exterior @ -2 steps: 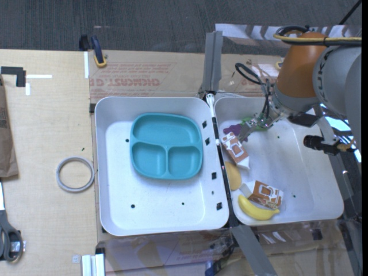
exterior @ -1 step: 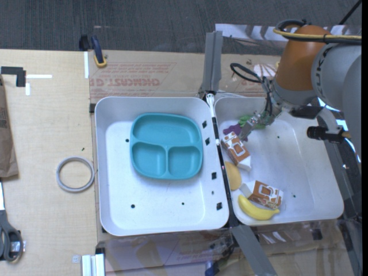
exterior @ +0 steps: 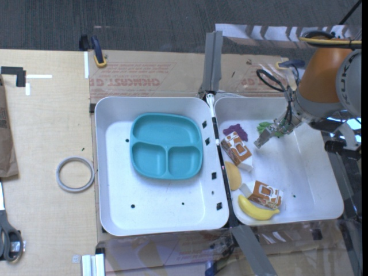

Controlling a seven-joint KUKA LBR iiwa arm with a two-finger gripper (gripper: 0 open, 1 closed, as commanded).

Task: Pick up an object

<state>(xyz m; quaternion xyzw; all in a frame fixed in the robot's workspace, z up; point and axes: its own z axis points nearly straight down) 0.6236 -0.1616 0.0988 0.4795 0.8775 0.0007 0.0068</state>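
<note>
While sweeping across from the left: pale tabletop (exterior: 46, 114) first, with a brown paper bag (exterior: 7, 137) at the left edge, a grey tape ring (exterior: 75, 173) lying flat near the left bin, and scissors (exterior: 8, 243) down at the near left corner. Further back, a blue clamp (exterior: 99, 53) at the edge of a cardboard sheet (exterior: 149, 73).

On to the left bin (exterior: 155, 206): a teal divided plate (exterior: 167, 146) flat in its far half, three compartments facing up.

Now across the divider into the right bin (exterior: 305, 171), with everything crowded along its left side. At the far end a purple item (exterior: 236, 133), and just beside it on the near side an orange-and-white packet (exterior: 237, 151). Then a yellow round piece (exterior: 233, 176) against the left wall, a second orange-and-white packet (exterior: 265, 193), and a banana (exterior: 257, 210) touching that packet at the near edge.

Lastly the arm (exterior: 322, 76), reaching in from the right, with the gripper (exterior: 263, 138) low over the far part of the right bin, just right of the purple item. A small green thing (exterior: 270, 128) right at the gripper; held or merely beside it, cannot tell. Opening of the gripper: cannot tell either, too small and blurred.
</note>
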